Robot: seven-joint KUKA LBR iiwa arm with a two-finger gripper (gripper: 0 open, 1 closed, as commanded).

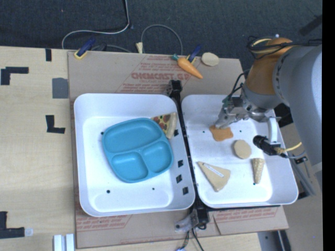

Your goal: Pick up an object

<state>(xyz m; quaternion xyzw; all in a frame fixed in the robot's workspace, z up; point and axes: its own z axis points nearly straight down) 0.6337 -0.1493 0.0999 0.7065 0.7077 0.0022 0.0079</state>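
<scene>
Near the right bin's (199,104) upper edge lies a small orange-brown nugget (222,134), probably light, rigid and flat, best pinched across its narrow sides. Right above, touching or nearly so, hangs the gripper (227,117); its opening I cannot tell.

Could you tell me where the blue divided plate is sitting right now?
The blue divided plate lies flat in the left white bin of the camera view, roughly central, with a pizza slice touching its upper right edge by the divider between bins.
</scene>
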